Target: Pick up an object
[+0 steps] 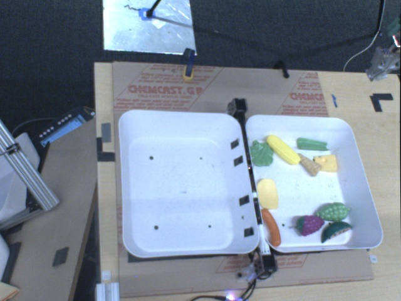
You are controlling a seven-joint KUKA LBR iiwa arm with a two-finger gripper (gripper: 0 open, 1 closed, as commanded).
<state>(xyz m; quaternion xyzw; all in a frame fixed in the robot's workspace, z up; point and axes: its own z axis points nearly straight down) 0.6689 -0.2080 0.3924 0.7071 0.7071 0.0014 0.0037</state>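
The right bin [357,168] holds several toy foods. A green leafy piece [262,153], a yellow corn cob [283,149], a green pod [311,144], a yellow cheese wedge [327,163] and a small tan piece [308,165] lie in its far half. A pale yellow piece [267,193] and an orange carrot [271,226] lie along its left wall. Purple grapes [309,224], a bumpy green fruit [333,211] and a watermelon slice [335,231] sit in the near right corner.
The left bin [182,180] stands beside the right one, with a black hinged divider [247,168] between them. Both rest on a cardboard sheet [163,89]. A grey metal piece with a cable [383,60] hangs at the upper right edge.
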